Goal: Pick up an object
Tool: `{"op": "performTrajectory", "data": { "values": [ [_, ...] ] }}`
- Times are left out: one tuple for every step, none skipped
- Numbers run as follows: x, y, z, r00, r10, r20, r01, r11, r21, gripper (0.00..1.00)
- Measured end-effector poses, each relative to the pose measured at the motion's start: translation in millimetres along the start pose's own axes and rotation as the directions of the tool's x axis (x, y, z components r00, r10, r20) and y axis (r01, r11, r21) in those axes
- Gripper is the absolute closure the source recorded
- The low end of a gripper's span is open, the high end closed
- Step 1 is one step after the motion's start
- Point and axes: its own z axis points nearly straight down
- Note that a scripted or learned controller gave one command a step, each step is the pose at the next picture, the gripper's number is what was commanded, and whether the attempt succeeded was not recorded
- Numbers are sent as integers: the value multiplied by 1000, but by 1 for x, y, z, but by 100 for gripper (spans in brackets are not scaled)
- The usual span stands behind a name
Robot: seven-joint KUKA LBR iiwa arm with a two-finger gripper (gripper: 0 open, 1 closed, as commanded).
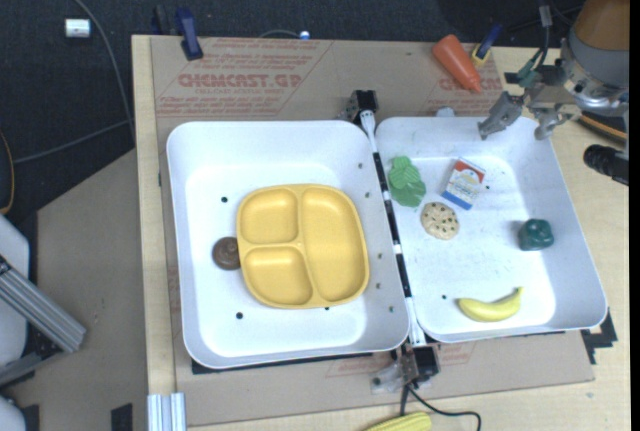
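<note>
Overhead slanted view of bench (200, 79) bearing two shallow white bins side by side. Left bin (190, 179): yellow divided tray (302, 245) with three compartments, lying flat near the middle; brown round object (226, 253) just beside the tray's left edge, partly tucked under it. Right bin (575, 264): green leafy toy (406, 181) near the left wall; small red, white and blue carton (464, 185) to its right, tilted; round speckled cookie (439, 220) just below the carton; dark green lump (535, 235) near the right wall, well apart from the others; yellow banana (490, 306) lying near the front edge. Orange object (457, 63) on the bench beyond the right bin. Gripper (522, 116) at the right bin's far right corner, above the rim, fingers spread apart with nothing between them. Well apart from every object in the bin. Black clips (364, 105) at the seam between the bins.
</note>
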Motion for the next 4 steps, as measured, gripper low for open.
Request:
{"op": "performTrajectory", "data": {
  "values": [
    [62, -69, 82, 1000, -1, 0, 1, 1000, 1, 0],
    [76, -78, 128, 1000, 1, -1, -1, 1000, 2, 0],
    [23, -20, 127, 1000, 1, 2, -1, 1000, -2, 0],
    [70, 20, 127, 1000, -2, 0, 2, 1000, -3, 0]
  ]
}}
